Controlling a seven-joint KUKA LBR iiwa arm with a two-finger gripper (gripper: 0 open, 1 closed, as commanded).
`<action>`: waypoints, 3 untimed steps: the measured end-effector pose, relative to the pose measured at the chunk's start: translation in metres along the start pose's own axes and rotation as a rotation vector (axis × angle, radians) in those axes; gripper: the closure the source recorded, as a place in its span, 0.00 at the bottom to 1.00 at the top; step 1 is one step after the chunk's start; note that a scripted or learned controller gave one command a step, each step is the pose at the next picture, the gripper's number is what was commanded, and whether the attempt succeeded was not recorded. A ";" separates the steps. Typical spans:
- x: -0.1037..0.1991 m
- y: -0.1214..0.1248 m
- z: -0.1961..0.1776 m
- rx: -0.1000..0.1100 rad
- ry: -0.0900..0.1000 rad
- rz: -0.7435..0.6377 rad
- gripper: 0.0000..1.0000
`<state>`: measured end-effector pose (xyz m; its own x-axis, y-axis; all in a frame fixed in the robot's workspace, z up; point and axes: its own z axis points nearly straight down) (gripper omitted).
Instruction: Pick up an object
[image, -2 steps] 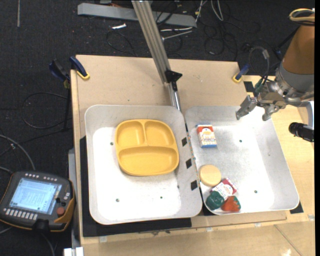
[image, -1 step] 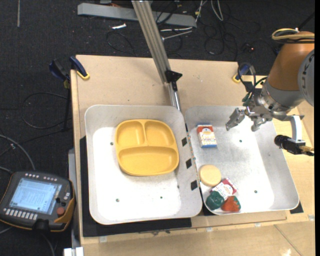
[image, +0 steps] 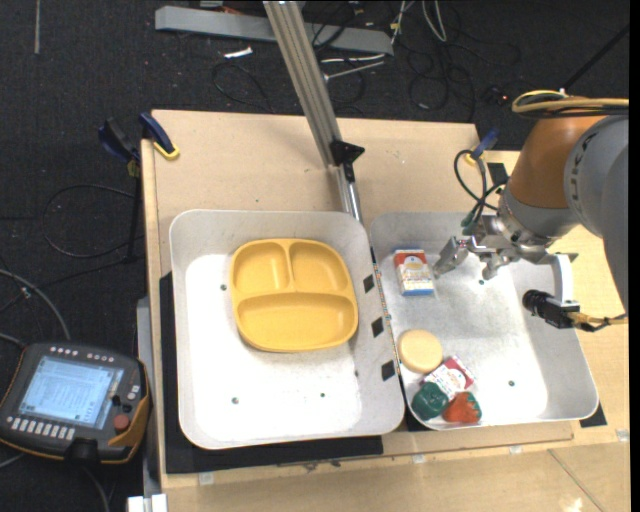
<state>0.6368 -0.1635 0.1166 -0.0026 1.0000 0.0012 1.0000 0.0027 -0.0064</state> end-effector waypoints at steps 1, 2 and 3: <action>-0.001 0.002 -0.015 -0.009 -0.003 0.000 1.00; 0.001 0.013 -0.065 -0.013 -0.003 0.000 1.00; 0.010 0.014 -0.125 -0.015 -0.003 -0.002 1.00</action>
<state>0.6521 -0.1532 0.2413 -0.0042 1.0000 -0.0018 1.0000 0.0042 0.0087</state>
